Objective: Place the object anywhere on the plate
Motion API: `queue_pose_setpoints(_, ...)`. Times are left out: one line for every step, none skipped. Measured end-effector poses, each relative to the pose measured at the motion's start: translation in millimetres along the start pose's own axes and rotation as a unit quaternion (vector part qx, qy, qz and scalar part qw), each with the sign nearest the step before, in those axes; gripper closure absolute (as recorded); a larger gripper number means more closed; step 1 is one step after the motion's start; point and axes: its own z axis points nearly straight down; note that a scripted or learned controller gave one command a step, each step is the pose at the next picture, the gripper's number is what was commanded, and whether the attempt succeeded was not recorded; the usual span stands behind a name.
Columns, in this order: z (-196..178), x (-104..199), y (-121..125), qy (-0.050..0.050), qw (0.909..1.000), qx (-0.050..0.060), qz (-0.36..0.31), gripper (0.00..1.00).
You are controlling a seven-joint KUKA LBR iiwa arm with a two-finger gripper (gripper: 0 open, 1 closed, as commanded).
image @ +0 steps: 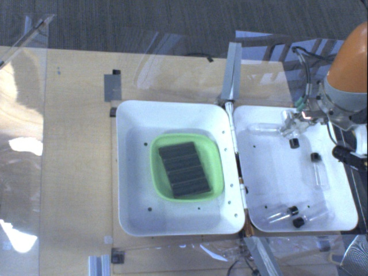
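Note:
A green square plate (158,174) lies in the left white bin (129,154). On the plate rests a dark grey ridged block (184,169), slightly askew. Several clear plastic vials with black caps lie in the right bin (259,183): one near its far edge (261,129), one on the right side (318,174), and two by the near edge (284,215) (313,216). My gripper (294,125) hangs over the far right part of the right bin, close to the end of the far vial and just above a small black cap (294,143). Nothing shows as held.
The arm's orange band (351,56) and grey wrist stand over the right bin's far right corner, with cables beside them. A grey metal post (232,73) rises behind the seam between the bins. Bare wooden bench (63,154) spreads to the left.

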Motion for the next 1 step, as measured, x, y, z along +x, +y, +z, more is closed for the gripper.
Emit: queue_pose_setpoints(30.3,82.8,-39.7,0.001,0.9973,0.002,-0.073,1.00)
